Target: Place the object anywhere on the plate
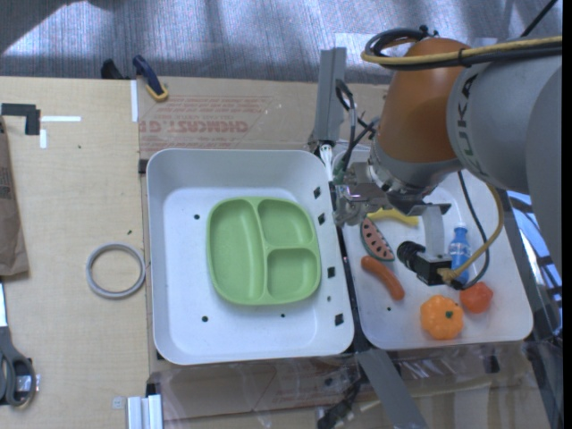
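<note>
place: robotics lab | signs: grey-and-orange industrial arm [500,105] over a plywood bench [63,195] | white left bin [170,266] beside white right bin [393,324] | plastic toy food [441,317] | clamp [150,77], tape ring [116,269], scissors [13,374] lying about | grey carpet [223,16]

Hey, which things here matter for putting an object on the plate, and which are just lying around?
Job: green plate; candidate toys: watermelon slice, carrot-like toy, orange round toy, blue bottle.
Lying about: tape ring, scissors, clamp.

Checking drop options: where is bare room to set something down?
The green plate has three bare compartments; the left bin floor around it is bare too. The right bin is crowded: sausage, watermelon slice, orange fruit, bottle.
</note>
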Motion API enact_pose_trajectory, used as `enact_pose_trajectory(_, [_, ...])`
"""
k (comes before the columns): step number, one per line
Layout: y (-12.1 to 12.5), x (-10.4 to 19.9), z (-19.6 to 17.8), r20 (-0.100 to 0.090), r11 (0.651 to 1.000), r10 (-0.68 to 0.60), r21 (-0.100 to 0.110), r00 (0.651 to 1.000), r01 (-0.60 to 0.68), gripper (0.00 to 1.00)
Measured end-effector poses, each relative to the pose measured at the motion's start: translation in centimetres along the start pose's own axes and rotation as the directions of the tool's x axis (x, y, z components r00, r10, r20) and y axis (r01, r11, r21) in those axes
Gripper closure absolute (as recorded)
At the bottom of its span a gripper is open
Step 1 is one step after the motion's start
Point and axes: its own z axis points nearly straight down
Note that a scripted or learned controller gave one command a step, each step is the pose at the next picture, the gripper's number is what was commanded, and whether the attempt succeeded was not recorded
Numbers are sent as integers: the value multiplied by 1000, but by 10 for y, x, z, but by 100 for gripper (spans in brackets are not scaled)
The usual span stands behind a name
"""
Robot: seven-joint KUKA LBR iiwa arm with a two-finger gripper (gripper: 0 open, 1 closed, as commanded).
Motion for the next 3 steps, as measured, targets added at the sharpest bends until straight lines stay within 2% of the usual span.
enact_pose_trajectory(1, [-26, 16, 20, 0, 946, -323, -1, 946, 323, 100])
enact_pose_trajectory(2, [-26, 15, 20, 0, 946, -323, -1, 946, 323, 0])
enact_pose_trajectory(3, [-25, 13, 12, 1, 948, -317, 1, 948, 317, 100])
